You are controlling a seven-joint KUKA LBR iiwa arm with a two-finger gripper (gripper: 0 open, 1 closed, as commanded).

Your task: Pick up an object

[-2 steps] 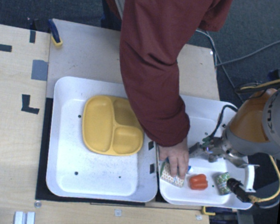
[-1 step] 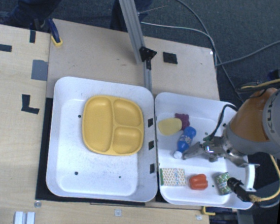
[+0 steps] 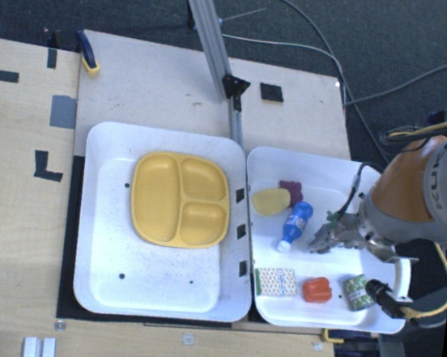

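Note:
The right bin (image 3: 315, 165) holds several small objects: a blue and white bottle (image 3: 294, 225), a yellow rounded piece (image 3: 270, 201), a dark purple item (image 3: 290, 190), a patterned white packet (image 3: 275, 282), a red-orange object (image 3: 317, 290) and a green patterned item (image 3: 356, 291). My gripper (image 3: 323, 237) hangs low over the right bin's middle, just right of the bottle and above the red-orange object. Nothing shows between its fingers, and their spread is too small and dark to read.
The left bin (image 3: 98, 198) carries a yellow divided tray (image 3: 180, 200). A metal pole (image 3: 213, 38) slants down from the top to a clamp (image 3: 235, 87) behind the bins. Cables (image 3: 306, 50) lie on the dark floor behind. The grey and orange arm (image 3: 410, 190) covers the right bin's right edge.

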